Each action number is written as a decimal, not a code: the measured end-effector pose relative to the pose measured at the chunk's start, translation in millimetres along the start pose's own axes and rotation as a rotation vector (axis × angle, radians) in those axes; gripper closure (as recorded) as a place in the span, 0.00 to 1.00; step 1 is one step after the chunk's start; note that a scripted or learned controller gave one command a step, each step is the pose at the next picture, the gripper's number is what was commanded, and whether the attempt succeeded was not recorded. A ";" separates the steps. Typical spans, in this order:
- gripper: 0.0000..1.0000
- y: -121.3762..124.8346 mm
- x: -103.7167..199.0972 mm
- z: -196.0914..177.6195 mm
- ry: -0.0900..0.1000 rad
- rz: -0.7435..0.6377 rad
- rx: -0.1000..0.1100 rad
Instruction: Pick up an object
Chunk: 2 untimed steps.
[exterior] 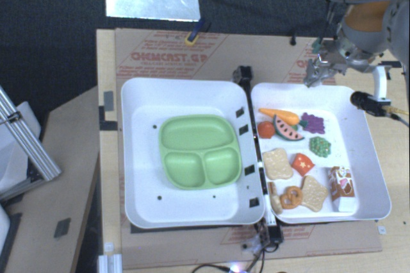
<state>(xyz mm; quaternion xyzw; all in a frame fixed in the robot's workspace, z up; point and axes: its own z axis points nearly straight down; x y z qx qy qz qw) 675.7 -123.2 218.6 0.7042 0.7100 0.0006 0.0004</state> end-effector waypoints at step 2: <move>1.00 -20.2 97.5 -6.2 0.001 -0.001 0.000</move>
